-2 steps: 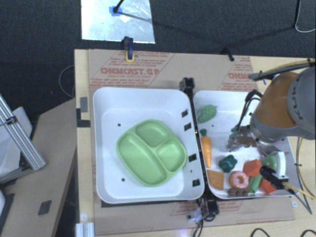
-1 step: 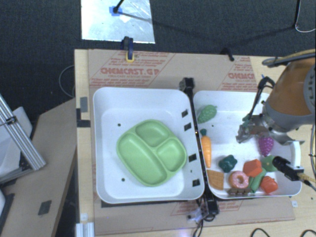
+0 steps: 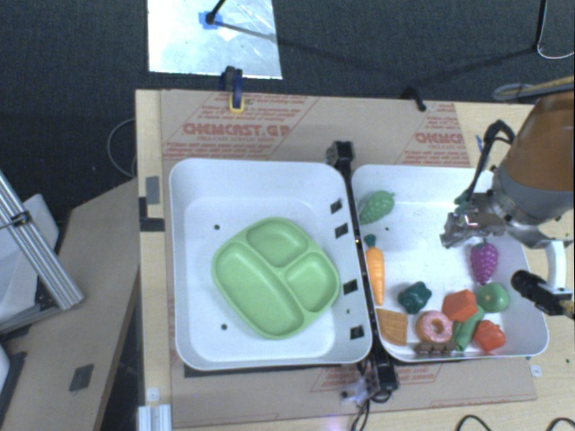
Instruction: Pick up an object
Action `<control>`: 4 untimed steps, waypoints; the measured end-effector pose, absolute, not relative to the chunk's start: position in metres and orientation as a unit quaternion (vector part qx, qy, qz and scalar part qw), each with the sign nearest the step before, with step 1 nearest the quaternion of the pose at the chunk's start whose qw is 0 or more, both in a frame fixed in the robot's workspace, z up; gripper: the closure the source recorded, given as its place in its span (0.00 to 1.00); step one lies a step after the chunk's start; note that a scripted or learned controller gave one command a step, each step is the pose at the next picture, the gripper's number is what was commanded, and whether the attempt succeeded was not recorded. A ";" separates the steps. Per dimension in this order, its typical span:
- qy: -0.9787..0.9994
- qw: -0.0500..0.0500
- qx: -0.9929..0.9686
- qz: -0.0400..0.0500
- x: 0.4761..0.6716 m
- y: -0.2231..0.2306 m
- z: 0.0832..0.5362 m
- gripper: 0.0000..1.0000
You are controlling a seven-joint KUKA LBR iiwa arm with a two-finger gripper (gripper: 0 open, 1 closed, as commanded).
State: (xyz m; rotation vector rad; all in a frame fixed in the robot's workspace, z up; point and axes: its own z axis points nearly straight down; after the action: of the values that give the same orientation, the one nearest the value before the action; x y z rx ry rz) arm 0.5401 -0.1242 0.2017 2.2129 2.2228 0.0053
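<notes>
A pink doughnut (image 3: 436, 327) and other toy foods were seen along the right bin's (image 3: 404, 196) near edge. Purple grapes (image 3: 484, 260) lay farther back, just below the gripper (image 3: 460, 229), whose grip could not be told.

We saw the arm (image 3: 539, 164) cut off at the right edge; small toys (image 3: 467, 330) overlapped, hiding one another.

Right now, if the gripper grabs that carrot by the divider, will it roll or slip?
The carrot looks like a smooth, hard toy, so it may slip between fingers. Its round, tapered body could roll in a curve if nudged sideways. It lies close along the right bin wall, which would probably stop it rolling left and may crowd one finger.
</notes>
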 end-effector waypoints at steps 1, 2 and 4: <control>0.709 0.002 0.705 0.001 0.541 -0.124 0.226 1.00; 0.710 0.001 0.704 0.002 0.582 -0.088 0.215 1.00; 0.709 0.001 0.705 0.001 0.618 -0.063 0.235 1.00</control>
State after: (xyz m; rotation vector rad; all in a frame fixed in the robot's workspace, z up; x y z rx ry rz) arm 0.6176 -0.0628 0.2346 2.2125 2.2266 0.0047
